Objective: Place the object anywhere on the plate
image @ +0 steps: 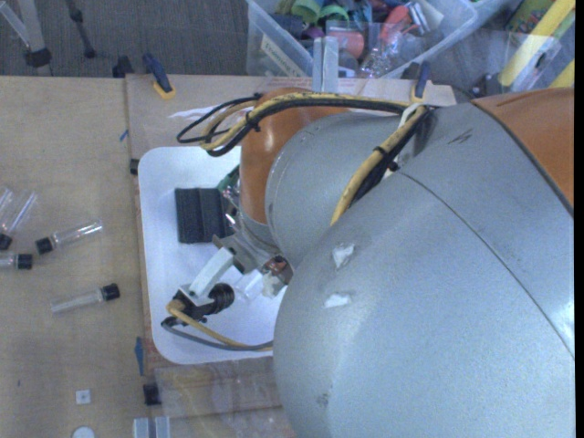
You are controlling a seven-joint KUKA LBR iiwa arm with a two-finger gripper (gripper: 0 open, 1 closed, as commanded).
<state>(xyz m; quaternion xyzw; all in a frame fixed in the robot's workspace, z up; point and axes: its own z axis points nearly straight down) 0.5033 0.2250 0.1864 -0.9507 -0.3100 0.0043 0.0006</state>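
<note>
White shallow bin (157, 245) holds a flat black rectangular block (199, 215) just beside my gripper (234, 231), whose state I can't tell; I'd centre squarely over the block before closing, then lift straight

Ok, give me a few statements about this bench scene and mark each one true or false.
1. A black block lies in the white bin. True.
2. The capped clear vials lie inside that bin. False: they lie on the wooden bench, left of it.
3. The clear tub at the back is empty. False: it holds colourful items.
4. The grey arm covers much of the bin. True.
</note>
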